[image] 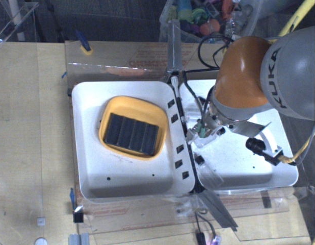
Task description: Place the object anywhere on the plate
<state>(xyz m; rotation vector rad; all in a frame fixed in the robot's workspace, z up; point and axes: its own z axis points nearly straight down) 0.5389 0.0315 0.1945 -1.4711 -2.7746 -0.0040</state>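
A yellow plate (109,117) with rounded corners lies in the left bin (91,175). On the plate rests a black ribbed rectangular object (132,134), lying flat and slightly turned. My gripper (201,131) hangs over the right bin (239,170), close to the divider between the bins and apart from the plate. The orange band and grey wrist of the arm (244,80) cover much of the gripper from above. A small greenish part shows at the gripper's tip.
A central divider (180,137) with black clips separates the two bins. A black fitting with a yellow cable (262,149) sticks out over the right bin. A clear tub of coloured toys (208,6) stands behind the bench.
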